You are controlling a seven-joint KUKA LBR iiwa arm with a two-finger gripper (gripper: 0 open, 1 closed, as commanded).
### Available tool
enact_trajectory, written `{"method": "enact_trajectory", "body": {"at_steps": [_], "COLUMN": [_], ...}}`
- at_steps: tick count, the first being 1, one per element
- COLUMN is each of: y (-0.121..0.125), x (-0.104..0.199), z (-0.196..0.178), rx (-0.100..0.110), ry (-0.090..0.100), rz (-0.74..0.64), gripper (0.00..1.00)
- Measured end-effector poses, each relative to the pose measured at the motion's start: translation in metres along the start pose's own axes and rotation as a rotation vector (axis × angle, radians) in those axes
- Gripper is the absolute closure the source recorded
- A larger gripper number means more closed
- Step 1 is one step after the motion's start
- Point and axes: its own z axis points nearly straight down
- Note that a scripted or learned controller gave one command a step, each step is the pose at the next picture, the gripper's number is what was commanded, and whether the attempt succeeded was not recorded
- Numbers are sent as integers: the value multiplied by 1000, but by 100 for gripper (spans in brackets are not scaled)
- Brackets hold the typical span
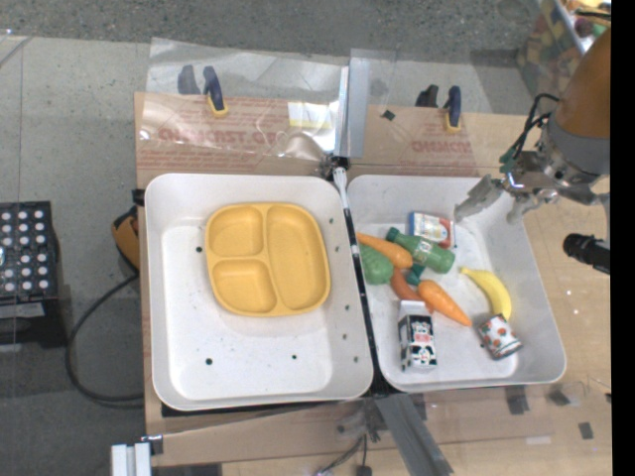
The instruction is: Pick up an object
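A small milk carton (418, 337) sits at the right bin's (541, 296) six o'clock, a banana (491, 291) at three; the gripper (493, 200), fingers spread and pinching nothing, hovers at one o'clock.

Bench fittings I log around my work, not for picking.

Left bin (169, 296): white, shallow, holding a yellow three-compartment plate (268, 256) lying flat toward its far side. Behind it, brown cardboard (238, 132) under crumpled clear plastic, with two blue clamps (213, 89) (452, 107) at the far edge. Off to the left, a black dotted box (25, 266) and a black cable (89, 355) looping over the grey floor.
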Motion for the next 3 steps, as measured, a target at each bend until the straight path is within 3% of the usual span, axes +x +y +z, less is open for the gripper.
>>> {"method": "enact_trajectory", "body": {"at_steps": [1, 2, 3], "y": [11, 12, 11], "x": [28, 28, 95], "z": [138, 128, 36], "rx": [1, -1, -1], "ry": [-1, 0, 0], "rz": [-326, -324, -267], "gripper": [0, 100, 100]}}
